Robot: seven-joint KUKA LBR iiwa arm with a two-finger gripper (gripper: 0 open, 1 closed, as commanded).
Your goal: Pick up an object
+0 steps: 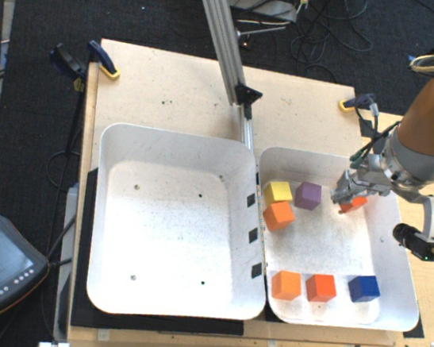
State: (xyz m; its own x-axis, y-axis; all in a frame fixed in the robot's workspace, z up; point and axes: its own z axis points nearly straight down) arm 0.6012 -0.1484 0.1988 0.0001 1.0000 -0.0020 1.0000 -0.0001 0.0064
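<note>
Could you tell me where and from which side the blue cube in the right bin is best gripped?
Probably from above: the tool could close on two opposite side faces of the blue cube. It sits apart from the red-orange cube, though close to the bin's rim.

my bench (pixel 180 95) is a pale speckled board. two shallow white bins sit on it side by side, the left bin (pixel 110 218) and the right bin (pixel 400 271) touching at mid-bench. yellow-tipped clamps grip its far left corner (pixel 104 63) and far right corner (pixel 355 102).
</note>
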